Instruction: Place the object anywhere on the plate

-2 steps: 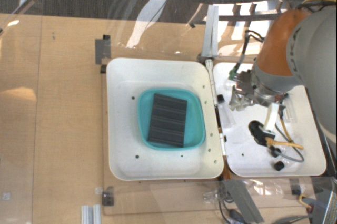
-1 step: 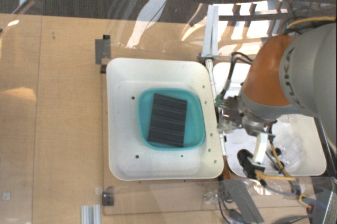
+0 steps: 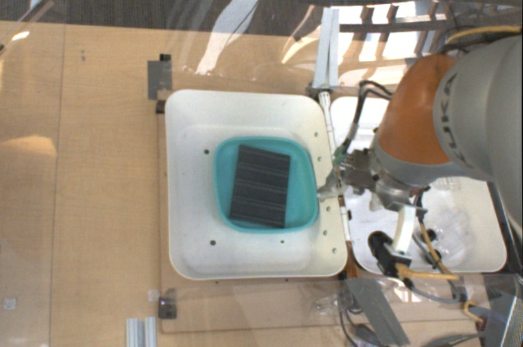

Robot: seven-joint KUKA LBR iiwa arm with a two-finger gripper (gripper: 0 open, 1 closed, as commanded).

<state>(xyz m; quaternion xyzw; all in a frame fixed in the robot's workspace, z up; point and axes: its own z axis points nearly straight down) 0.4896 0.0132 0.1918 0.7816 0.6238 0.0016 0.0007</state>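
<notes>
A dark grey ribbed rectangular block (image 3: pixel 261 185) lies flat on the teal plate (image 3: pixel 306 198) in the middle of the left bin (image 3: pixel 188 239). The block sits fully inside the plate's rim, slightly tilted. My gripper (image 3: pixel 369 184) hangs below the orange-banded wrist (image 3: pixel 417 117), over the left edge of the right bin (image 3: pixel 482 255), just right of the divider between the bins. It is apart from the block and the plate. The wrist hides its tips from above.
The arm's bulk covers most of the right bin. Something clear and crinkled glints on that bin's floor (image 3: pixel 449 233). A metal post (image 3: pixel 328 51) stands at the back between the bins. Bare wooden bench (image 3: pixel 82 198) stretches to the left.
</notes>
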